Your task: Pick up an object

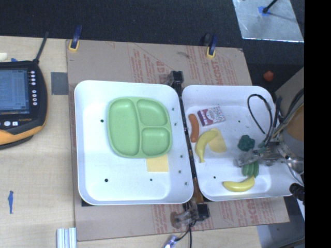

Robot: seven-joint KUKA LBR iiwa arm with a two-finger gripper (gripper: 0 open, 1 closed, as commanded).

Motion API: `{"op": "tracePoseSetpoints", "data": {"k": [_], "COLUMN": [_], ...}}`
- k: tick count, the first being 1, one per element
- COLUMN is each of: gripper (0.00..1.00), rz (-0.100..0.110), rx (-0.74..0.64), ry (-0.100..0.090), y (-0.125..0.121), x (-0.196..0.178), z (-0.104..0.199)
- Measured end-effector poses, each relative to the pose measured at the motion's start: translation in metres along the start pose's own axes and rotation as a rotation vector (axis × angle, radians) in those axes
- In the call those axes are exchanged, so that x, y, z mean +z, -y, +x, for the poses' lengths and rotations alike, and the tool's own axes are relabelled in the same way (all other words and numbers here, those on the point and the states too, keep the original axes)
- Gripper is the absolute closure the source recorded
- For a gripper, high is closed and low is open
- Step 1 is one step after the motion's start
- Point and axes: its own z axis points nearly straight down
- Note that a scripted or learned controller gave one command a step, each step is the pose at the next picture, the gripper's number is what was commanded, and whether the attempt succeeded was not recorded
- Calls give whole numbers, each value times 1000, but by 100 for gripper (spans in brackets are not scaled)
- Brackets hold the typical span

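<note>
Bench: we see pale wood (31, 190) under a cardboard sheet (129, 61), which carries two white bins.
Green toy: it lies in the right bin (232, 130), toward that bin's right wall and near its front.
Gripper: we find it (257, 158) low over the green toy (251, 169), at the right bin's right side. We cannot tell whether it is apart, together, or clamped on anything.
Broccoli: it (246, 142) sits just behind the gripper, inside the right bin.
Front banana: it (239, 185) lies at the right bin's front wall, just beside the green toy.
Mid banana: it (204, 144) lies near the right bin's middle.
Sausage: it (193, 127) lies along the right bin's left wall.
Packet: it (211, 116) lies toward the right bin's back left.
Cable: a black loop (257, 112) hangs over the right bin's back right.
Left bin: it (93, 164) touches the right bin's left side and holds a green plate (139, 125).
Pendant: it (18, 102) rests well left of the right bin.
</note>
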Motion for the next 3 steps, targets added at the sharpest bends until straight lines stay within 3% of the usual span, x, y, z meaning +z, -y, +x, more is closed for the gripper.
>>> {"op": "tracePoseSetpoints", "data": {"k": [1, 2, 3], "gripper": [0, 100, 100], "rz": [-3, -2, -5], "rx": [1, 0, 0], "ry": [0, 0, -1], "y": [-62, -62, -78], "x": [-1, -11, -118], "z": [0, -1, 66]}}
